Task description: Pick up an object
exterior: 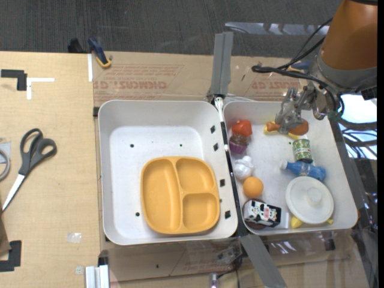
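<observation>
My gripper (293,114) hangs over the far part of the right bin (339,155), directly above a small orange-brown toy (282,126) that lies on the bin floor. I cannot make out whether it touches the toy. Nearby lie a small green-labelled bottle (302,150) and a blue item (307,170). Along the bin's left side are a red-orange piece (242,128), a purple cup (238,143), a white ball (242,169) and an orange ball (253,187). At the front sit a white round bowl (309,199) and a black-and-white item (263,213).
The left bin (120,143) holds a yellow divided plate (180,194). Scissors (27,158) lie on the wooden bench at far left. The arm's orange band (354,23) and cables (288,68) hang over the right bin's far right corner.
</observation>
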### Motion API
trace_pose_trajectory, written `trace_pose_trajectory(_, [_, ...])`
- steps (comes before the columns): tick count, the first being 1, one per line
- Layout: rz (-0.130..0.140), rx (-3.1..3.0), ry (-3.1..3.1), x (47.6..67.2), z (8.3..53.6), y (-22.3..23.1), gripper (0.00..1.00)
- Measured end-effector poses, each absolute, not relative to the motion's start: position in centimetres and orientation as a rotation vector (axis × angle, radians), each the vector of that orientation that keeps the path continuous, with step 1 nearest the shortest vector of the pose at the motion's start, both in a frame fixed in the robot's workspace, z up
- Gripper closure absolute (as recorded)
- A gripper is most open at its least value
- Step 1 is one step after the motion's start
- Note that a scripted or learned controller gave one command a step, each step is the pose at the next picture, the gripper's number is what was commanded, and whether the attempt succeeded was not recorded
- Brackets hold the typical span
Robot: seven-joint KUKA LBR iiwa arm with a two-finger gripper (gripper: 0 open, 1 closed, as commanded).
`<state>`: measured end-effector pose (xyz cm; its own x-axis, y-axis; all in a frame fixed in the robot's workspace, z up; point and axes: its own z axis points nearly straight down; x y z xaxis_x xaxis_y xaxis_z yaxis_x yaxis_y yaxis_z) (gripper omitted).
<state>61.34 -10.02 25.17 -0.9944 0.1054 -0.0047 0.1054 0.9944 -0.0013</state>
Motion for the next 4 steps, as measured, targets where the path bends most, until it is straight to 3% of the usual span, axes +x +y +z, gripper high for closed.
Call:
trace_pose_trajectory(1, [-0.004,0.164,3.130,61.5,26.0,-10.0,1.00])
trace_pose_trajectory(2, [0.000,-0.451,3.107,50.3,9.1,-12.2,1.00])
trace_pose_trajectory(3, [0.000,0.054,3.140,52.0,9.1,-9.2,1.00])
trace_pose_trajectory(4, [0.000,0.362,3.121,57.7,25.3,-16.6,1.00])
